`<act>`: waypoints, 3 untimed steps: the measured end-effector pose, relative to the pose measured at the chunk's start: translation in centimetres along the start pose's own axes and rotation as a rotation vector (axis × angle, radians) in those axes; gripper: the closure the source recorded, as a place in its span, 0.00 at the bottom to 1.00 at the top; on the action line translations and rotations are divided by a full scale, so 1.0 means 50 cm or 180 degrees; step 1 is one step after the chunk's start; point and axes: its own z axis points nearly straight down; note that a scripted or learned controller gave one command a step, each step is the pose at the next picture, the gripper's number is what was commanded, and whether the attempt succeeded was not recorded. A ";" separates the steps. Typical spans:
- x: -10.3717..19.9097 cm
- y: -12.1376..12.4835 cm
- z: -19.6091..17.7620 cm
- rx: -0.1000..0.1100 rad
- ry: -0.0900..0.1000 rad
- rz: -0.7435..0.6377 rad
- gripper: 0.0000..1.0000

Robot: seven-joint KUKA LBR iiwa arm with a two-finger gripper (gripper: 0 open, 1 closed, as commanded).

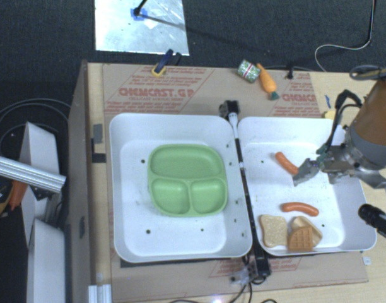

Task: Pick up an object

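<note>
Two white bins are seen side by side: left bin (127,232) and right bin (344,242). One green divided plate (187,178) with three compartments is set in the middle of the left bin, with bare floor left all around it. In the right bin four food items are counted: two sausages and two bread pieces. One sausage (286,162) is laid near the bin's middle, tilted; the second sausage (299,208) is laid lower, about level. One slice of bread (274,230) and one waffle-like piece (303,236) are placed at the near edge, touching each other, close to the bin wall. The gripper (304,172) is held low over the right bin, just right of the upper sausage, nothing seen between its fingers; whether they are spread or closed cannot be told. Open floor is left in the right bin's upper part. Behind the bins, one toy carrot (267,81) and one small can (248,70) are lying on the cardboard.
</note>
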 end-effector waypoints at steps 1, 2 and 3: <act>-0.087 0.079 0.106 0.0004 -0.0002 0.0007 0.00; -0.074 0.150 0.320 0.0007 0.0001 0.0003 0.00; -0.022 0.219 0.324 -0.0002 0.0001 -0.0001 0.00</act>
